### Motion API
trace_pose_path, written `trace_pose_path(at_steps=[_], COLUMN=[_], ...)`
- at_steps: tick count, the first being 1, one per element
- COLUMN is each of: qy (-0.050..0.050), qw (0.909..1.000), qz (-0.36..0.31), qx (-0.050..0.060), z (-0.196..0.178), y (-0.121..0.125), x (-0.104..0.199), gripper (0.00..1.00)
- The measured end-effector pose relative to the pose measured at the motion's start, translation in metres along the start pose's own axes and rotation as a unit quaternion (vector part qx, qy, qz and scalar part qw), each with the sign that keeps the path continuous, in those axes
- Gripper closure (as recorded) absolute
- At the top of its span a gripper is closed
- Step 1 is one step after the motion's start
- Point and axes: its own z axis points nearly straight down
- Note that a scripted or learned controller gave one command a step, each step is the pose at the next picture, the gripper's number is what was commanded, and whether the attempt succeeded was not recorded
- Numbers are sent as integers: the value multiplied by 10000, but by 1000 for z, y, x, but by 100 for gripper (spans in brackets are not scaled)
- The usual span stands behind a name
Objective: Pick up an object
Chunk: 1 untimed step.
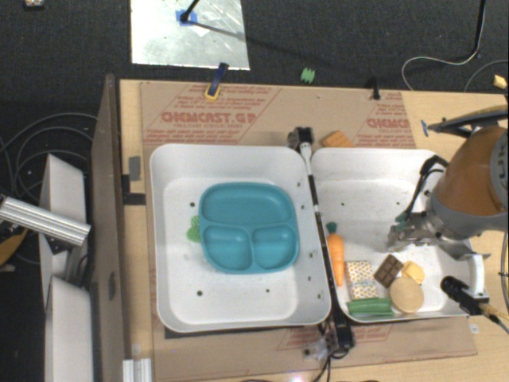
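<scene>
Right bin point(374, 173): gripper point(407, 233) low over floor, finger state cannot tell, nothing seen held. Just below: brown block point(387, 270), yellow piece point(413, 273), tan round point(406, 294), packet point(359, 273), green bar point(370, 307). Carrot point(336, 258) along left wall. Left bin point(171, 181): blue tray point(248, 227).

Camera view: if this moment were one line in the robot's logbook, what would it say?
arm: over right bin | gripper: above toys, nothing seen held | nearest: brown block, carrot | left bin: blue tray
</scene>
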Motion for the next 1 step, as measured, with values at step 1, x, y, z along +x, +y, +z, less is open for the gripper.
trace_pose_path(at_steps=[1], qy=[-2], qw=[10000], qz=[2], qx=[-11], z=[-10], y=[1], x=[0], gripper=[100])
